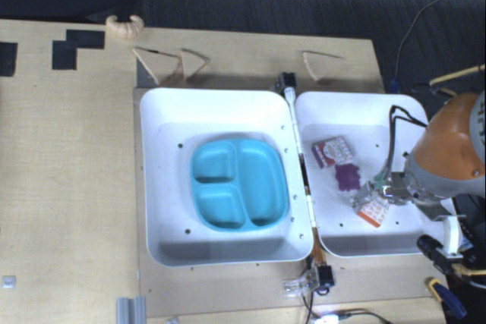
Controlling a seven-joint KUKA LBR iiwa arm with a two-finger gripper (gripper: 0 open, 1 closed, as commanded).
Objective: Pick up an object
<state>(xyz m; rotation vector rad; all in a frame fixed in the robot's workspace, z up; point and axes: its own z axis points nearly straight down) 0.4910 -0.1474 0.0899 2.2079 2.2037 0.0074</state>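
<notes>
Gripper low in right bin, just above orange-and-white packet; finger spread hard to tell, nothing visibly held; purple object just beside, red-and-white packet beyond; best to descend squarely, centre on one item, avoid neighbours.

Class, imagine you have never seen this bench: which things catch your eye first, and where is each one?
The bright blue divided tray stands out first, lying in the middle of the left bin. Next comes the arm's orange band at the right, over the right bin, where a purple object, a dark red packet and an orange-and-white item lie close together.
</notes>
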